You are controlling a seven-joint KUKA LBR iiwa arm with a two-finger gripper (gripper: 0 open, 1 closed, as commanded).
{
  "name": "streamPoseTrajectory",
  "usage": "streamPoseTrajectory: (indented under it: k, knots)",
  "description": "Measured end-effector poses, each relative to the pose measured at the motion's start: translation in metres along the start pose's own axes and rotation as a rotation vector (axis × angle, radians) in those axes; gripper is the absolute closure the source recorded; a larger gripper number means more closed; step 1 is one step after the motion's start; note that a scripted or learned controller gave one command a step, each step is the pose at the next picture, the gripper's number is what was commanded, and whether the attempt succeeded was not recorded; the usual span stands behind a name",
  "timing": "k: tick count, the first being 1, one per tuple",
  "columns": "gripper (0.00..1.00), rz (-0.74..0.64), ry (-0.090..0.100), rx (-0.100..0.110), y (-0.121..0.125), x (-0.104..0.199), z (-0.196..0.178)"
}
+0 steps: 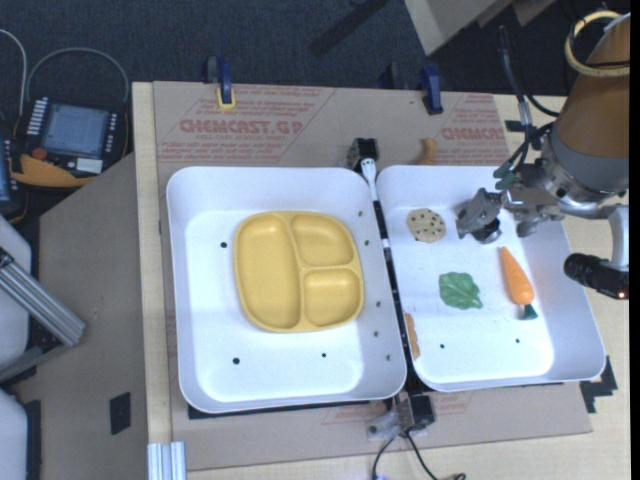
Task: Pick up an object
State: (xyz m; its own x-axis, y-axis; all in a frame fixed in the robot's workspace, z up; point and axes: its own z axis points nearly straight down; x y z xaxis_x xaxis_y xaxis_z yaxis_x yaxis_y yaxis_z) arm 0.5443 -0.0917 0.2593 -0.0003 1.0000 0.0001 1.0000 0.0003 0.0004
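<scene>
Three items sat in right bin (560, 363): cookie (426, 224), leaf (460, 290), carrot (516, 276); gripper (482, 220) hovered beside cookie, fingers' state unclear.

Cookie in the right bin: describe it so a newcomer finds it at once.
Start at the right white bin, the one without the yellow divided plate. Go to its upper left part: the cookie lies there, above the green leaf and left of the gripper. It is the bin's one round, pale, dark-speckled thing; the carrot is long and orange.
</scene>
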Motion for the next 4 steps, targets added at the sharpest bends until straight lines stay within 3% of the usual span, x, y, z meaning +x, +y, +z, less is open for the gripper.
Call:
streamPoseTrajectory:
  k: [1,3,4]
  knots:
    - [0.0,0.001,0.001,0.009,-0.002,0.001,0.064]
    - [0.0,0.001,0.002,0.007,0.0,-0.001,0.152]
    - [1.0,0.002,0.0,0.0,0.001,-0.001,0.139]
